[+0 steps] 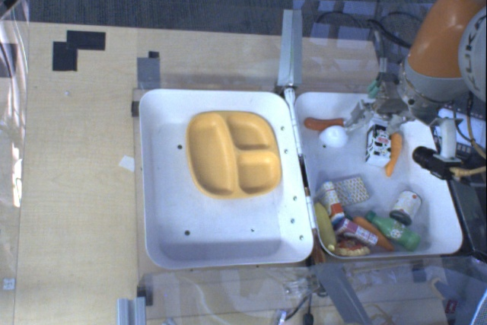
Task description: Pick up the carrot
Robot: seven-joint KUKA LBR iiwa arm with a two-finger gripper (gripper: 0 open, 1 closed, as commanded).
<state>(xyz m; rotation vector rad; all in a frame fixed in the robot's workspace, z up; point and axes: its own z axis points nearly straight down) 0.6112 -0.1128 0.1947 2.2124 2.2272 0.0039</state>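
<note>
The carrot (393, 153) is a small orange stick lying near the middle of the right bin (449, 240). It rests against the right side of a white and black carton (377, 145). My gripper (378, 119) hangs just above and behind the carton, with its fingers spread open and nothing between them. One fingertip (356, 118) points left toward a white ball; the other sits near the carrot's upper end. The orange-banded wrist (445, 30) rises toward the upper right.
In the right bin a red-orange sausage shape (323, 122) and a white ball (332, 137) lie left of the gripper. A grey mesh pad (351, 189), a can (407, 205), a green bottle (396, 234) and several small items crowd the front. A yellow divided plate (232, 152) sits in the left bin (167, 240).
</note>
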